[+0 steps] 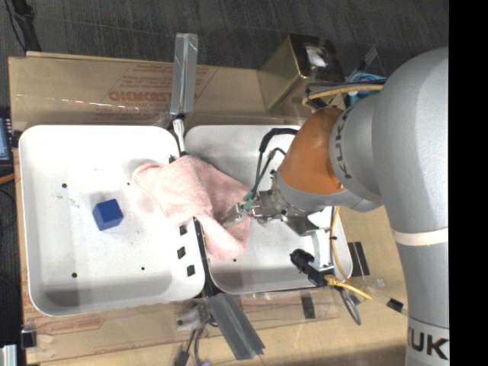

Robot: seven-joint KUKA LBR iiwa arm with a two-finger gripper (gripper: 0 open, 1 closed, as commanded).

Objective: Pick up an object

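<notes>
We start at the left: the left bin is white and shallow, and a small blue block sits on its floor, left of centre, apart from the walls. Behind both bins we see a flat sheet of cardboard with red print, lying on the bench.

Moving right, a pink cloth is draped over the divide between the two bins. Its left part lies in the left bin near the upper right corner; the rest runs down over the shared rims into the right bin. The cloth is crumpled, folded on itself. We see a grey metal bar standing up at the back where the bins meet, and another grey piece at the front of the same gap.

Further right, the gripper is low over the right bin, at the right edge of the cloth and touching or just beside it. We cannot tell whether it is wide or narrow, nor whether any cloth is between its tips; the wrist hides that. Black cables loop above it.

At the far right the arm, grey with an orange band, covers much of the right bin. A brown box stands behind it.
</notes>
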